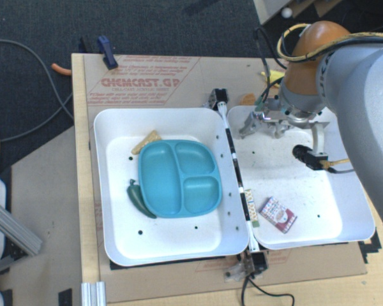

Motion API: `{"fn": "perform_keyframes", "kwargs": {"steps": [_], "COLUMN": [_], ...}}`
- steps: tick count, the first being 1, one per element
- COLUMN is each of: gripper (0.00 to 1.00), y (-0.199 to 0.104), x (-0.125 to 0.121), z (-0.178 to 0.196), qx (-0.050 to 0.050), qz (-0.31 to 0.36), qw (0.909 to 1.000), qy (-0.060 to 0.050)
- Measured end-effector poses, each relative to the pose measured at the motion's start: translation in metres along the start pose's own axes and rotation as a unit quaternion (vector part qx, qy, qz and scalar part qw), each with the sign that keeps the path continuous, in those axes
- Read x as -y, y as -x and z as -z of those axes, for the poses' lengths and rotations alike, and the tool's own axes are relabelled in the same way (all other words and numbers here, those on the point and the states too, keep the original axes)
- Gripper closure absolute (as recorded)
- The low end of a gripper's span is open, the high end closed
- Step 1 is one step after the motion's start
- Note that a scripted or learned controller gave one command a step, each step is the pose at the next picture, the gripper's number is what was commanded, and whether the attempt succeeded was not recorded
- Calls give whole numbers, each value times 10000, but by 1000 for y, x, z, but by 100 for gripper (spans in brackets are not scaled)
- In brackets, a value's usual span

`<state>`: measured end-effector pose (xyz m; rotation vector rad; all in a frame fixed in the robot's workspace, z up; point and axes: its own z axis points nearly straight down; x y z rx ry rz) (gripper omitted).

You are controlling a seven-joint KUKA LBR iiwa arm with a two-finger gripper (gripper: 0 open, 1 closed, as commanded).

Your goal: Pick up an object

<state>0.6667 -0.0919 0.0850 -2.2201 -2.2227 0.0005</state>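
the end effector (266, 123) hangs at the right bin's (354, 199) far edge, its state impossible to tell; it risks closing on nothing, with the small packet (278, 214) well apart.

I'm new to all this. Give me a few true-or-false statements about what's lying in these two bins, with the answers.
1. The teal divided tray lies in the left bin. True.
2. A small red-and-white packet lies in the right bin. True.
3. The tray has five compartments. False: it has three.
4. The packet sits directly under the gripper. False: the gripper is at the bin's far end, and the packet lies near its front edge.
5. Something dark green pokes out from under the tray's left edge. True.
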Motion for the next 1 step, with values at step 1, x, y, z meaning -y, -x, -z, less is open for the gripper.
{"fn": "perform_keyframes", "kwargs": {"steps": [1], "gripper": [0], "y": [6], "x": [17], "z": [0], "qx": [0], "qz": [-8], "qw": [10000], "qy": [-7]}}
